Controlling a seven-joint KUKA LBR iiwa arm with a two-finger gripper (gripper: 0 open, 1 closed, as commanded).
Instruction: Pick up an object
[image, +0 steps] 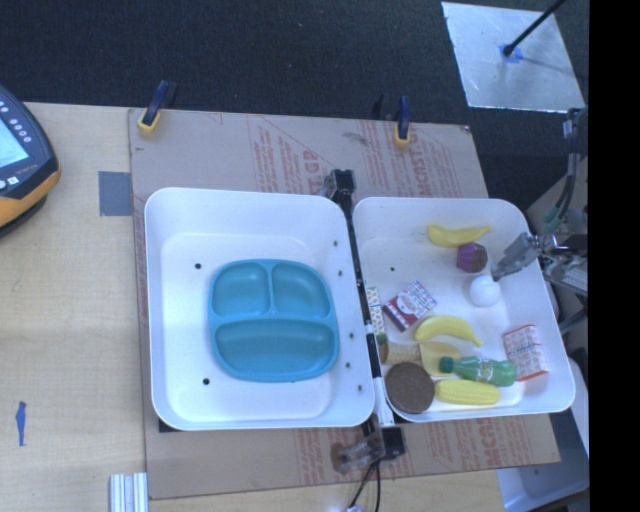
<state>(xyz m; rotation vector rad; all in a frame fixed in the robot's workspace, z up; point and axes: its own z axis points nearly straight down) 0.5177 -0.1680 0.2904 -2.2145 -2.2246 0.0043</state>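
The right white bin (520, 215) holds several small objects. A yellow banana (458, 235) lies near its far wall, with a purple piece (472, 258) and a white ball (485, 291) just below it. Further forward are a red-and-white packet (410, 303), a second banana (447, 328), a green bottle (482, 371), a yellow corn cob (466, 393) and a brown disc (410, 388). My gripper (514, 257) comes in over the bin's right edge, just right of the purple piece and above the white ball. I see nothing held in it.
The left white bin (170, 300) holds a blue divided plate (273, 320). An orange-printed packet (525, 350) lies by the right bin's right wall. Clamps (402, 118) hold the cardboard sheet at the back. A yellow-and-black device (20, 150) sits at the far left.
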